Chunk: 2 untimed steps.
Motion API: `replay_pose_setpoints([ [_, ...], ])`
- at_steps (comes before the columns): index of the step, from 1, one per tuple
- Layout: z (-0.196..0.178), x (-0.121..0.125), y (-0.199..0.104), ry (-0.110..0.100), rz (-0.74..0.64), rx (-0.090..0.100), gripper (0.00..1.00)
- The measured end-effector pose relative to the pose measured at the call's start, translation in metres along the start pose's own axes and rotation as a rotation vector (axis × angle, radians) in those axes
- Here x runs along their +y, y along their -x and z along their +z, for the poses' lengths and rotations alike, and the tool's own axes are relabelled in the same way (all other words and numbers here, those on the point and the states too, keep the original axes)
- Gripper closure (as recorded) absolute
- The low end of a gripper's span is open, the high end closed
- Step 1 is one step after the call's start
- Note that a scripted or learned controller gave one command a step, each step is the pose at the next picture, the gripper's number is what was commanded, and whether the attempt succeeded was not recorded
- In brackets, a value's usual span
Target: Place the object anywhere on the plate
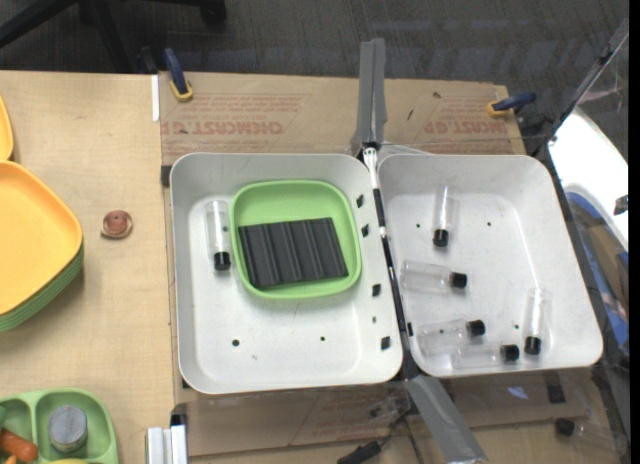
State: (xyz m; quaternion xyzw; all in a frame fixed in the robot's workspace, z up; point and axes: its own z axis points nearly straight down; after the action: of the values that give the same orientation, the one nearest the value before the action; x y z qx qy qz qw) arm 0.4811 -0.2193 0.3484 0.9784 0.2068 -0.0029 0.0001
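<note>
Judging by the task, the thing to move is one of the clear vials with black caps. The nearest, the lone vial [218, 236], lies in the left bin [200, 352] just beside the green plate [293, 197], at the plate's 9 o'clock, cap toward 6 o'clock. Whether the fingers are wide or narrow I cannot tell.

Risks, as I judge them:
- This vial lies close along the plate's rim, so a finger coming down on that side could strike the rim and shove the plate.
- Vials are round and smooth; a grasp off the middle may let one roll or squirt free.
- A dark ribbed block [295, 252] covers most of the plate, so a vial set on it could roll along the ridges and drop over the low rim.
- At 5 o'clock in the right bin [560, 202] vials lie crowded, and a grasp there may catch two or none.

Count:
- two white bins
- one green plate
- one ribbed block
- six vials: one in the left bin, five in the right
- on the desk [100, 132] at 9 o'clock, a stack of orange plates [30, 242] and one small reddish disc [117, 223]
</note>
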Motion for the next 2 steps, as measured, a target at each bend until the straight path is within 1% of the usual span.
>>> replay_pose_setpoints([
  [1, 0.011, 0.0011, 0.0036, -0.001, 0.081, 0.0, 0.0],
  [2, 0.0014, 0.0014, 0.0044, -0.001, 0.186, -0.001, 0.0],
])
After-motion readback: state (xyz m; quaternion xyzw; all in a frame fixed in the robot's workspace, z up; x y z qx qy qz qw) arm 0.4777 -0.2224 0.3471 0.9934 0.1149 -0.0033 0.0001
